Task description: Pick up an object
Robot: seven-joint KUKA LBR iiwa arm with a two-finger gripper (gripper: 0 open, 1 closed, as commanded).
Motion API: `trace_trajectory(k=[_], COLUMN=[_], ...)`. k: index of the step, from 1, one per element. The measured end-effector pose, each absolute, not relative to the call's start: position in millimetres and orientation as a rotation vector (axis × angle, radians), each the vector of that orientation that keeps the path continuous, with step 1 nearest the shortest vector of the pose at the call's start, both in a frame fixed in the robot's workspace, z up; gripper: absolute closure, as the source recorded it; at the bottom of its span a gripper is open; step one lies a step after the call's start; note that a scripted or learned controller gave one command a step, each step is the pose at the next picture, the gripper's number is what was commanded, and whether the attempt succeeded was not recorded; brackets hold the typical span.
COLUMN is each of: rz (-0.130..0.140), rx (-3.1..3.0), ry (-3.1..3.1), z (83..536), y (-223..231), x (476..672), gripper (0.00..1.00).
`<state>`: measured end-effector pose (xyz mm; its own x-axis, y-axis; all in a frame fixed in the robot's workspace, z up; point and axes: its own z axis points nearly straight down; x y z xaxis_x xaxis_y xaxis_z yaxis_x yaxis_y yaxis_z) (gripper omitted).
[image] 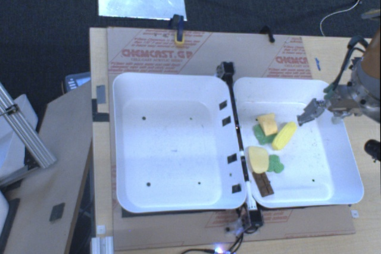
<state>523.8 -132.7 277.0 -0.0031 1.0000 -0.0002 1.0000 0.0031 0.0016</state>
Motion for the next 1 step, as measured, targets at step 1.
trace_trajectory(k=[1], rz=[-0.001], rx=[2.214], ry=[2.236], z=[178.7], y=[-71.6], x=[555.5], gripper=[0.00])
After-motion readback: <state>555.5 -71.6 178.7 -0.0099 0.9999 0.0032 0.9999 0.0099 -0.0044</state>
